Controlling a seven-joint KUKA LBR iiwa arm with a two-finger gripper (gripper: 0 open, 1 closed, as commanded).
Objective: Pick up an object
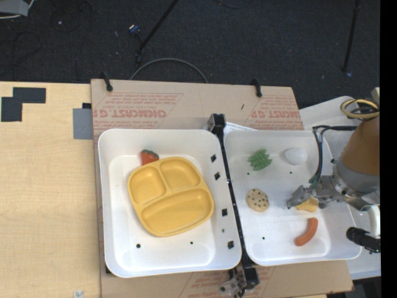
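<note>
My gripper [303,197] is low in the right bin [273,253], reaching in from the right, with the orange-banded wrist [363,151] above it. A small yellow cheese wedge [308,207] lies right at the gripper's tip, partly covered by it. A chocolate-chip cookie [257,200] sits to the left of the gripper. A red-orange sausage [306,231] lies just in front of it. At the back of this bin are a green leafy piece [260,160] and a white egg [295,156].
The left bin [118,241] holds a yellow divided plate [170,194] with a red strawberry [149,157] behind it. A black divider clip strip [226,191] runs between the bins. Cables [319,148] hang near the arm.
</note>
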